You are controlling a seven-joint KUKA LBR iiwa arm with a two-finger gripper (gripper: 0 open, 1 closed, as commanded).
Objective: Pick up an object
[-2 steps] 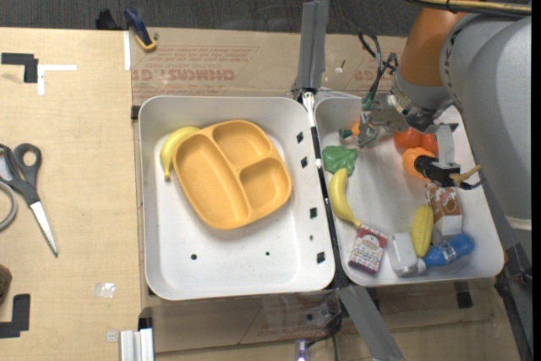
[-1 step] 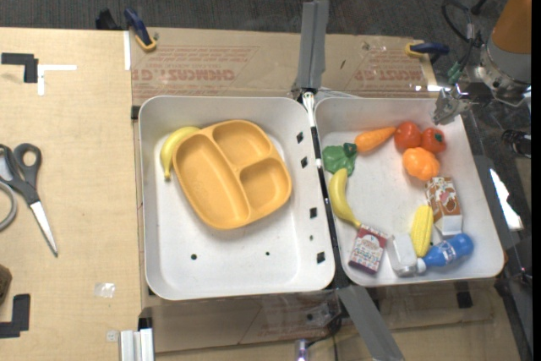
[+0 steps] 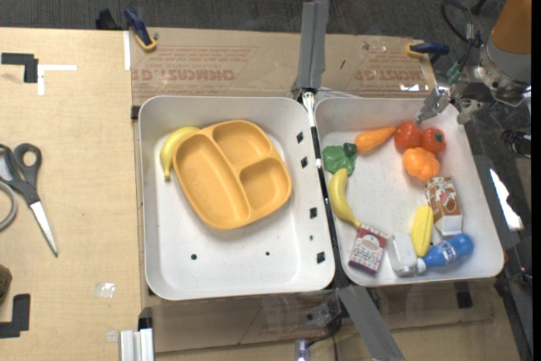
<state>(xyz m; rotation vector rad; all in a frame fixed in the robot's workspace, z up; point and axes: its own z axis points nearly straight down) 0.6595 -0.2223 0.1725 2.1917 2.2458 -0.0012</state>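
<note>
Facing reversed: cardboard [image 3: 254, 63] lettering (illegible)

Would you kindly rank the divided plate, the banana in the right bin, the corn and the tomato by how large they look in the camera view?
Largest to smallest:
1. divided plate
2. banana
3. corn
4. tomato, though partly hidden, so its place against the corn is unsure.

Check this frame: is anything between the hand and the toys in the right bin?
Nothing visible blocks it. The hand hangs at the right bin's upper right corner, with the red tomato and orange lying uncovered just below it.
</note>
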